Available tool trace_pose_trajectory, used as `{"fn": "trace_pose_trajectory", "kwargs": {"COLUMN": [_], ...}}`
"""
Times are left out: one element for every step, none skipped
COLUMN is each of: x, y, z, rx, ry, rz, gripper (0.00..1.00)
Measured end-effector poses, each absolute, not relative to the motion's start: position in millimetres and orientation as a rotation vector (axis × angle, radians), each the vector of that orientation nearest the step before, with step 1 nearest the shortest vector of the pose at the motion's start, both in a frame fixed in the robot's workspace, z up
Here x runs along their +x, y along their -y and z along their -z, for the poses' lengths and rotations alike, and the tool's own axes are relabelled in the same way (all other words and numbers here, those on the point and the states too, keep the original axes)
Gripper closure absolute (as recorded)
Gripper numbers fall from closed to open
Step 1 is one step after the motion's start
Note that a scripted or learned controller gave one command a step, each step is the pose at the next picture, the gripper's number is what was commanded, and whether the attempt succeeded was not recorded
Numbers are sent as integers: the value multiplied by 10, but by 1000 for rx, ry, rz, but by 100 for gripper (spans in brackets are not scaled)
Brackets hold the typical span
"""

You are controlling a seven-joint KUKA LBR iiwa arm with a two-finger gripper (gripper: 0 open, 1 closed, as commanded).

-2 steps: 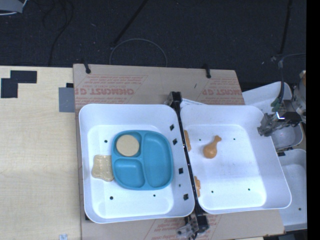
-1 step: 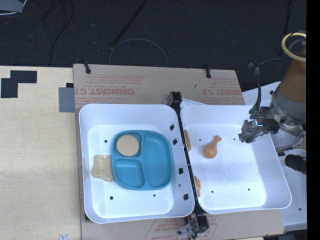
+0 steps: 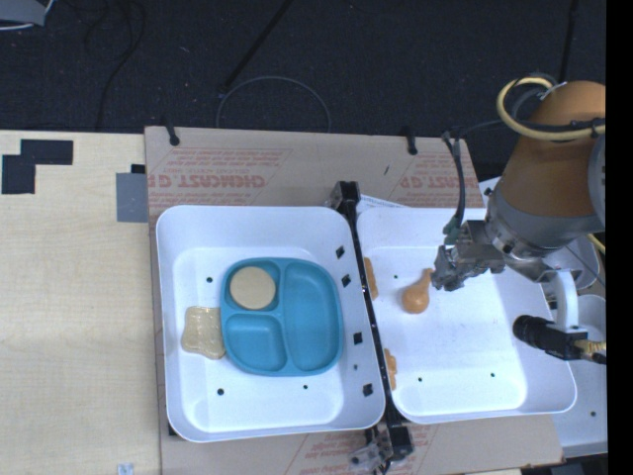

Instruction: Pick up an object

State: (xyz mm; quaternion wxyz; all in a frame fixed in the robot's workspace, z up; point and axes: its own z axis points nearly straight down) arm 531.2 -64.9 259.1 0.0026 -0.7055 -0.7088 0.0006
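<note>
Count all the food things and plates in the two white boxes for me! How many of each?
Blue plate: 1
Food pieces: 5 (round one on the plate, pale piece beside it, drumstick, two orange bits by the divider)
Total: 6

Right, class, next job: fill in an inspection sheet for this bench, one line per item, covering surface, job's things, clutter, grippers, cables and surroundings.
Surface: two white bins side by side, left bin and right bin, on a cardboard sheet.
Job's things: orange drumstick-shaped toy in the right bin; blue divided tray in the left bin, a round tan piece in its upper left compartment; a pale toast-like piece beside the tray's left edge.
Clutter: small orange bits by the divider.
Grippers: gripper low over the right bin, just right of the drumstick toy.
Cables: black cable running to the wrist; loose cables on the dark floor.
Surroundings: light wooden bench.
</note>
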Motion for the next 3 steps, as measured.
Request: {"fn": "trace_pose_trajectory", "kwargs": {"x": [5304,5306,5386], "y": [119,-300,-766], "z": [-2418,-2371,-2356], "rx": [-2213,-2214,-2214], "ry": [2222,2222,2224], "rz": [-4,-4,-3], "gripper": [100,100,100]}}
